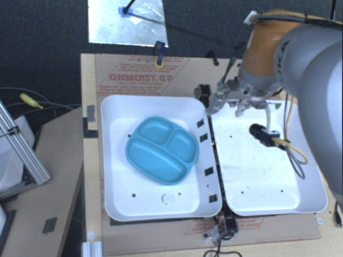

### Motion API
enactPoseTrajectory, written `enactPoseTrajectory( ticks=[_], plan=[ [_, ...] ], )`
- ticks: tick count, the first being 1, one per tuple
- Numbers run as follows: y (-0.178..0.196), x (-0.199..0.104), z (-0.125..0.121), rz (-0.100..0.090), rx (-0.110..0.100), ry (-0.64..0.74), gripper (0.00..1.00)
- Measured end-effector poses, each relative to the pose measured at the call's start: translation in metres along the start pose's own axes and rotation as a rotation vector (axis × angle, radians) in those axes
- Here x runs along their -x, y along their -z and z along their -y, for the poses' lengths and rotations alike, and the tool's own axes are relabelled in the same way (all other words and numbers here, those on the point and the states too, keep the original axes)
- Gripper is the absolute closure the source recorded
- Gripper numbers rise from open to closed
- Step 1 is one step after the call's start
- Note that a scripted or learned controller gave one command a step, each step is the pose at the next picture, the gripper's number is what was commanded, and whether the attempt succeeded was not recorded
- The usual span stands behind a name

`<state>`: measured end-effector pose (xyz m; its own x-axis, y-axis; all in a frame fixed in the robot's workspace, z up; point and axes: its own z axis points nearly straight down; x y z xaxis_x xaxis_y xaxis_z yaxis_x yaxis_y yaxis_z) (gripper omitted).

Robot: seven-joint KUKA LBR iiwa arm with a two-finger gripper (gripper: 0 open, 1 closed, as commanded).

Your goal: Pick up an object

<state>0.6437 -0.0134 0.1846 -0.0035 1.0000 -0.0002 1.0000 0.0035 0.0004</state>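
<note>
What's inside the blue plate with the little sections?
Nothing shows in the blue plate; its three sections look bare. It lies in the left bin, and the bin floor under it is covered, so anything there can't be seen.

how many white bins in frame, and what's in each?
2. Left bin holds a blue divided plate. Right bin sits beside it under the arm; the arm may hide part of its far end.

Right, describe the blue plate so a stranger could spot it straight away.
Start at the two white bins side by side and take the left bin. The blue plate lies flat near its middle, rounded and split into three compartments. It is the one bright-coloured thing in either bin, apart from the arm's tool over the right bin.
</note>
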Motion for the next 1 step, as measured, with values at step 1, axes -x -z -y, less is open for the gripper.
enactPoseTrajectory(
  ticks=[1],
  plan=[
    [0.1053, -0.0756, -0.0277, -0.003, 0.015, 0.008, 0.00]
  ],
)
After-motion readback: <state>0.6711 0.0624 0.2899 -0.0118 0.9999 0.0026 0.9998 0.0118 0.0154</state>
